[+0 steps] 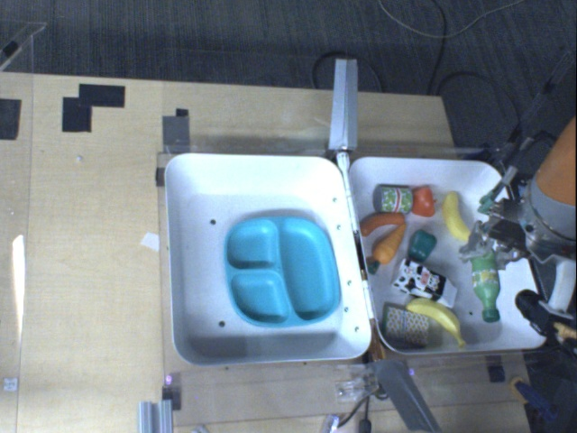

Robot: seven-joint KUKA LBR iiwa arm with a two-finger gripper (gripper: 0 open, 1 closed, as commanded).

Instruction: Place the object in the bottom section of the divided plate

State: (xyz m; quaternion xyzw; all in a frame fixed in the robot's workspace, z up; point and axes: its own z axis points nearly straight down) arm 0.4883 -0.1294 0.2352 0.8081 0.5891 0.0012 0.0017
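While the claw (491,242) sits low over the right bin (451,165), its metal parts lie right on top of the green bottle (487,287), near that bin's right wall; cannot tell whether it is released or clenched, or whether it grips anything. Grey arm with orange band (554,179) comes in from the right, above the claw.

Landmark = green bottle. It lies in the right bin with its cap end pointing toward the near edge. 1 yellow banana (455,216) lies just up-left of it. A 2nd yellow banana (437,317) lies down-left of it, touching a grey mesh-textured item (406,325). Black-and-white patterned item (420,282) sits left of the bottle, a dark teal item (421,244) just above that. Further left, an orange carrot (388,242) and a red-orange pepper-like piece (380,223). A green-labelled can (394,198) lies on its side up-left, a red-orange item (423,201) touching its right end.

Well left of the bottle, the blue divided plate (281,271) sits in the left bin (194,269), 3 sections. Both bins rest on the wooden desk (81,269).
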